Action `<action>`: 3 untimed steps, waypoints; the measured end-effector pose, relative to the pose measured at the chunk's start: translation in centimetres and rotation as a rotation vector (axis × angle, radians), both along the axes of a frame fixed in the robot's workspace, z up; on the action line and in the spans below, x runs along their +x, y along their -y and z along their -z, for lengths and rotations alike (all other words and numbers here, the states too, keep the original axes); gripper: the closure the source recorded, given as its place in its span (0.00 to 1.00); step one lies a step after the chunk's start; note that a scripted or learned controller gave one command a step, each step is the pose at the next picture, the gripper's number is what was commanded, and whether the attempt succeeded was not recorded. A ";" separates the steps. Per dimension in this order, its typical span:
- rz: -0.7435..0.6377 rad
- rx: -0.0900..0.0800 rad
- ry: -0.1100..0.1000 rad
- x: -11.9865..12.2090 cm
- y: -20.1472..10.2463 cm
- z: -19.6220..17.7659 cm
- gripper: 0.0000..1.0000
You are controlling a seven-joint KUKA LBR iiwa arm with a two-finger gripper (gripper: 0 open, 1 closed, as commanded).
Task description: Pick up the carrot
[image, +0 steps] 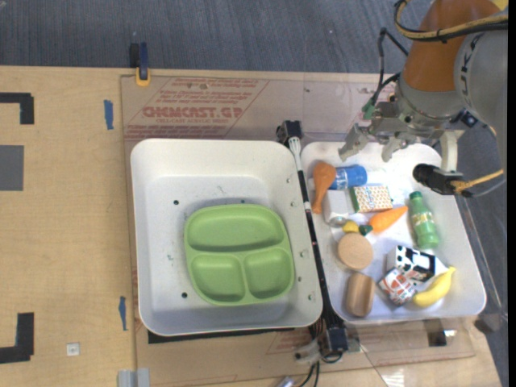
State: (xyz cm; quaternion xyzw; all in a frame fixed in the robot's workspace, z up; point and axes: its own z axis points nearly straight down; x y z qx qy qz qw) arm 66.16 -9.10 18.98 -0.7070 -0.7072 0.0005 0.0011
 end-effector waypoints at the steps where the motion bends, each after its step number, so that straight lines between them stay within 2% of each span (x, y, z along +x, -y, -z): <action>1: -0.091 -0.003 0.012 -3.9 8.0 8.7 0.00; 2: -0.036 0.010 0.010 -11.7 10.0 10.1 0.00; 3: -0.033 -0.007 0.023 -11.4 10.5 8.8 1.00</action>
